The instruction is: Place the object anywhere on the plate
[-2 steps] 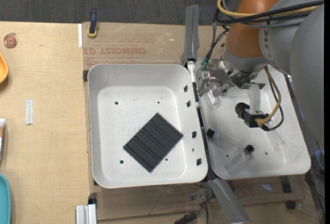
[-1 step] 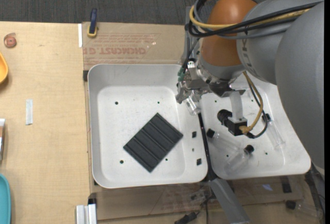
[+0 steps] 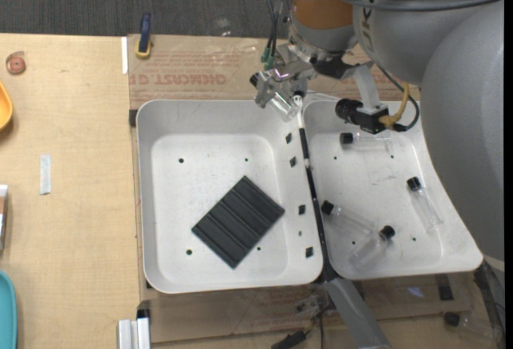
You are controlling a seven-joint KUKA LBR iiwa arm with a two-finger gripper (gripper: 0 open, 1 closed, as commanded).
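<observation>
Gripper (image 3: pixel 278 92) above bins' divider; dark ridged plate (image 3: pixel 238 221), apparently bare, left bin (image 3: pixel 160 127).

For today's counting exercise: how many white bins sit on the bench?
2: the left bin holds a dark ridged plate; the right bin beside it lies partly under the arm.

Blue clamp (image 3: pixel 144 33) at cardboard's (image 3: pixel 200 71) back-left corner. Orange dish (image 3: pixel 4 108) at bench (image 3: pixel 64 179) left edge; teal item (image 3: pixel 6 311) near front-left corner.

Cardboard sheet (image 3: pixel 200 75) bears upside-down red print resembling "CHEMCAST".
</observation>
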